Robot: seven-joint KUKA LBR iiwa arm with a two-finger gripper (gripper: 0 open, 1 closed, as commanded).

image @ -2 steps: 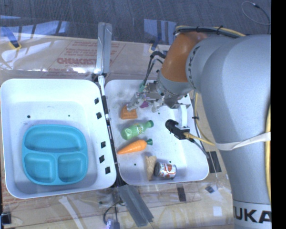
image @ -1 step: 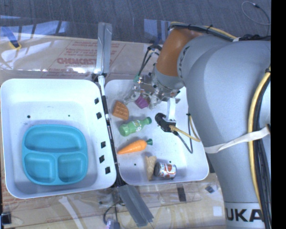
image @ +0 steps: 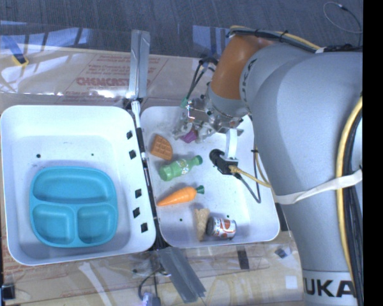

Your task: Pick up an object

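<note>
Nearest the camera, by the front wall of the right bin (image: 268, 231): a drinks can (image: 223, 228) on its side, touching a tan cone-shaped piece (image: 200, 222). Off to the left at similar depth, a blue divided tray (image: 73, 206) in the left bin (image: 13, 171), well apart from everything else.

Just behind the can, a toy carrot (image: 177, 196), long axis roughly across the bin, leafy end toward the arm. Behind that, a green bottle (image: 179, 168), lying flat on much the same heading, cap end toward the arm, apart from the carrot. Farther back, a brown waffle-like piece (image: 161, 148) close to the bin's left wall. Farther still, a small purple piece (image: 190, 136), too small to name, just beside the claw (image: 195, 123) on its near side.

Claw low over the back part of the right bin. Open or shut, cannot tell; nothing seen held.

Probably the closest pick: the purple piece, barely forward of the claw. Next the bottle, forward and slightly left, with bare floor along both long sides for a grasp across its narrow width. Tighter room at the waffle-like piece, owing to the wall.
</note>
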